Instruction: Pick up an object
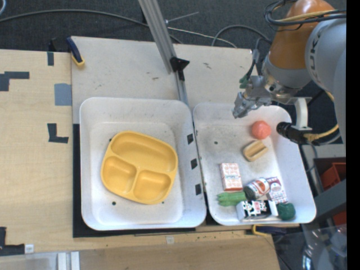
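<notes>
The right bin (216,134) holds an orange-red ball (260,129), a tan bun-shaped piece (254,150), a small red and white box (230,176), a green piece (230,198), a can (259,188), a black and white carton (256,208) and a dark green lump (286,210). My gripper (241,108) hangs over the bin's far edge, up and left of the ball. Nothing shows between its fingers.
The left bin (93,151) holds a yellow divided plate (139,166). A slanted metal post (160,35) rises behind the bins. A blue and yellow clamp (75,52) sits at the bench's far left corner.
</notes>
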Motion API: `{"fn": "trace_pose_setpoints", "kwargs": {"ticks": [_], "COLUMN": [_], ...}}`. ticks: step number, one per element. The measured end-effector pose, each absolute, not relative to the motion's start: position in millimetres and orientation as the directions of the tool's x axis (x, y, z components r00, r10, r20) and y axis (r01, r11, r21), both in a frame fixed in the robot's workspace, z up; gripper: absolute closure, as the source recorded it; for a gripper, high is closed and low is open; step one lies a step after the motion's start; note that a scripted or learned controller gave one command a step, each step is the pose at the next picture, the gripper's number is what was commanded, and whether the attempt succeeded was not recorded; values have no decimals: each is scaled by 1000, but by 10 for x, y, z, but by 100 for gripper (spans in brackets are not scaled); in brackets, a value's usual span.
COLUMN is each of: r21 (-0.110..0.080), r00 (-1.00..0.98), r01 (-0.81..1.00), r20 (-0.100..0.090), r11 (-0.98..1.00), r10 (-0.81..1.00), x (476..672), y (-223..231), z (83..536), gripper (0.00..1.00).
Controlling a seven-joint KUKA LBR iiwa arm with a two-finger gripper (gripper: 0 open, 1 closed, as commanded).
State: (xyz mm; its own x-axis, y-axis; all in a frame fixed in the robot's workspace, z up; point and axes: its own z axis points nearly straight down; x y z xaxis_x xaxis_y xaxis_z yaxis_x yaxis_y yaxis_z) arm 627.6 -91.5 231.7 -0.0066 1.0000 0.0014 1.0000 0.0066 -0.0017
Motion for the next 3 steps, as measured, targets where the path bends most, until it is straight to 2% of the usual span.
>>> {"fn": "trace_pose_setpoints", "kwargs": {"ticks": [1,3], "r21": [-2,0], "r00": [-7,-7], "r01": [1000,1000], "r20": [2,2], "r11": [7,7], "r10": [1000,1000], "x": [6309,6537], "y": [-335,730], "z": [2219,2352], "gripper": [100,100]}}
